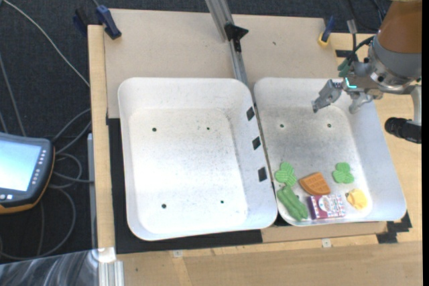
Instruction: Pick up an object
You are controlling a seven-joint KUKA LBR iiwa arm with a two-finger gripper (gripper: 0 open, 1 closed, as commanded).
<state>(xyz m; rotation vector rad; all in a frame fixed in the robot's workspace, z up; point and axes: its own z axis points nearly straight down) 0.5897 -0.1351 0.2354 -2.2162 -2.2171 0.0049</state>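
Objects for picking lie bunched at the near end of the right bin (pixel 375 144), probably slid there down its slant. The left bin (pixel 134 144) sits beside it. The gripper (pixel 340 98) hangs over the right bin's far end, fingers apart with nothing between them, well away from the pile. Largest is the purple-and-white packet (pixel 326 206), lying flat, its long axis across the bin; then an orange wedge (pixel 314 183), green pieces (pixel 290 199) and a yellow bit (pixel 357 198).
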